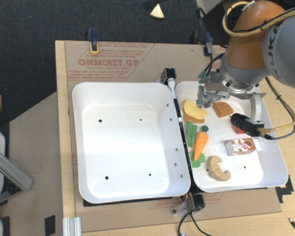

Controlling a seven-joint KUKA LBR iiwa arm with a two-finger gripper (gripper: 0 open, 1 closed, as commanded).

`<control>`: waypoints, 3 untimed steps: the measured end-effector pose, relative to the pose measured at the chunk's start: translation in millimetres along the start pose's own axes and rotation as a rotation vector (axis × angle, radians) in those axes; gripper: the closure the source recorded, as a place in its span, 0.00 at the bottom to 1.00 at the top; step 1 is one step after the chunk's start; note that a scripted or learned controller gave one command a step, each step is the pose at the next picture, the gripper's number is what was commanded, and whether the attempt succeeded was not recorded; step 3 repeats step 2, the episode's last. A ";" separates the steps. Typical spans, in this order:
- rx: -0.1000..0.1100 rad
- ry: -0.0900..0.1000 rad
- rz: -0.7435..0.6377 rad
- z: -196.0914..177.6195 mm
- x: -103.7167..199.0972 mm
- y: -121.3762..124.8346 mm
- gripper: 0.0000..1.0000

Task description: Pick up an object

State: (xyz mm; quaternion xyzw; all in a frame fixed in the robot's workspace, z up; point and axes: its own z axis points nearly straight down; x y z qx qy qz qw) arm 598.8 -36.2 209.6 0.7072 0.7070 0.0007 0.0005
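The arm (265,38) hangs over the right bin (273,168); whether its gripper (206,98) is released or clenched I cannot tell. It sits just above the yellow sandwich (194,112), beside the brown bread slice (222,108). Crowding risks a grazing miss, nudging the carrot (200,144).

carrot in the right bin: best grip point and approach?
Probably the carrot's orange body at mid-length, coming straight down, jaws closing across its narrow width. It lies flat, running lengthwise down the right bin, so its long sides are the obvious faces. A green piece sits close along its left side, so finger room there looks tight.
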 end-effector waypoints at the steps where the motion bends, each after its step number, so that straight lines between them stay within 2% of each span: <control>1: -0.002 0.008 -0.017 4.5 203.5 37.6 1.00; 2: -0.011 0.006 -0.008 -79.8 266.5 67.4 1.00; 3: -0.011 0.006 -0.008 -79.8 266.5 67.4 1.00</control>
